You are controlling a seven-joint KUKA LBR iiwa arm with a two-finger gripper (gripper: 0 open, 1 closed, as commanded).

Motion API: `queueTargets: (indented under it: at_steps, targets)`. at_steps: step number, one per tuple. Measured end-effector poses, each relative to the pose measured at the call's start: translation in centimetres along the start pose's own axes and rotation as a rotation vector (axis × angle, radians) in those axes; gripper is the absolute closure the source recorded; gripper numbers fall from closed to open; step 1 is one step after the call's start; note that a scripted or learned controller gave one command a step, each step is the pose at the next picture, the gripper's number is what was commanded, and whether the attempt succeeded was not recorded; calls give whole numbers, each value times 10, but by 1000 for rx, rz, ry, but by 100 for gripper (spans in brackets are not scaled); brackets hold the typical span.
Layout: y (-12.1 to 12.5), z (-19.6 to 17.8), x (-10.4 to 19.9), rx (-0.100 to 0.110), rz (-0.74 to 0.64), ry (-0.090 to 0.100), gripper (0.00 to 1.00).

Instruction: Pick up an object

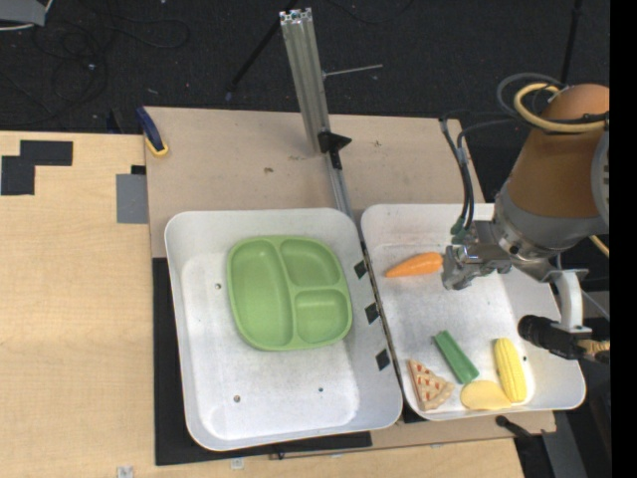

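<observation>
- Worktop [70, 267] of pale wood at far left, with a brown board behind the two bins.
- Left bin [199, 386], shallow and white, bearing a green divided plate [290, 293] with three compartments, lying flat near the bin's middle.
- Metal post [307, 78] rising upright behind the bins, just above the seam between them.
- Right bin [557, 391], white, touching the left bin along its inner edge.
- Carrot [414, 265], orange, lying in the upper part of the right bin, tip pointing left, thick end just beside the hand.
- Pizza slice [430, 385] near the front edge of the right bin, with a green stick [455, 357] slanting just above it.
- Yellow lemon-like piece [484, 395] and corn cob [512, 368] at the front right corner, touching each other.
- Hand [458, 269] low over the right bin, just right of the carrot; whether spread or pressed together, cannot tell; nothing seen pinched.
- Arm [557, 182], grey with orange band, reaching in from the right.
</observation>
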State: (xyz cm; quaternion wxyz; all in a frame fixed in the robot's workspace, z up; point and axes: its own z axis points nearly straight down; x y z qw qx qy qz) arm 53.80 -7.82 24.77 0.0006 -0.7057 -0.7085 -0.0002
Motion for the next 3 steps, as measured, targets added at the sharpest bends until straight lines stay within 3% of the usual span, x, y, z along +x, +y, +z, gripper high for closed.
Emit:
queueTargets:
  at_steps: [2, 3]
  targets:
    - [2, -10, 102, 1, 0, 0, 100]
    - [5, 8, 151, 4, 1, -1, 100]
